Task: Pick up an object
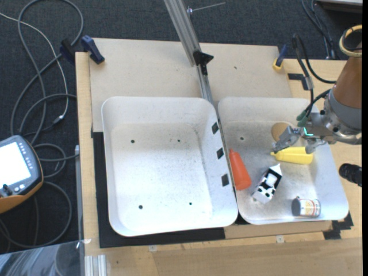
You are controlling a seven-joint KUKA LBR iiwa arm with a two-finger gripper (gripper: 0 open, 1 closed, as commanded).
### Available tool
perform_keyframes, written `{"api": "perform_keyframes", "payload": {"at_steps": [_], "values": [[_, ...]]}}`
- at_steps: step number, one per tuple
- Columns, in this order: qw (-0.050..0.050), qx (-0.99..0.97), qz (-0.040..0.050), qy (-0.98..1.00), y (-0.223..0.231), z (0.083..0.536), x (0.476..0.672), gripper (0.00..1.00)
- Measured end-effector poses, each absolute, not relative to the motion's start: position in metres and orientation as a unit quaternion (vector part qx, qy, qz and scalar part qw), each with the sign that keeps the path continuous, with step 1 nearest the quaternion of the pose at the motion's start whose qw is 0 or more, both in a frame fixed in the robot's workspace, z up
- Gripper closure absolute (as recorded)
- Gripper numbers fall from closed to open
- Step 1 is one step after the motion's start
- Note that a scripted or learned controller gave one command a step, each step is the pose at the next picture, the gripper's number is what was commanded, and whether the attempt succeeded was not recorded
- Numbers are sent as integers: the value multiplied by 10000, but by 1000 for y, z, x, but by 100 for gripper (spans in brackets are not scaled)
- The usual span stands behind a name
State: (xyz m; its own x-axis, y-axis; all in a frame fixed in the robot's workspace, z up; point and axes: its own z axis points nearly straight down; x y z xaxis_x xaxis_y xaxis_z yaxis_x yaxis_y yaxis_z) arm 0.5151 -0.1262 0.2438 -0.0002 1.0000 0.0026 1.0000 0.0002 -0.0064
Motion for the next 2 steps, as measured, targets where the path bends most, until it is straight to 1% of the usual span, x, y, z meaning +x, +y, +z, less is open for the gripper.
{"api": "perform_keyframes", "payload": {"at_steps": [1, 2], "values": [[13, -7070, 1, -7072, -126, 246, 516, 0], [39, -7074, 19, -7068, -128, 185, 521, 0]]}}
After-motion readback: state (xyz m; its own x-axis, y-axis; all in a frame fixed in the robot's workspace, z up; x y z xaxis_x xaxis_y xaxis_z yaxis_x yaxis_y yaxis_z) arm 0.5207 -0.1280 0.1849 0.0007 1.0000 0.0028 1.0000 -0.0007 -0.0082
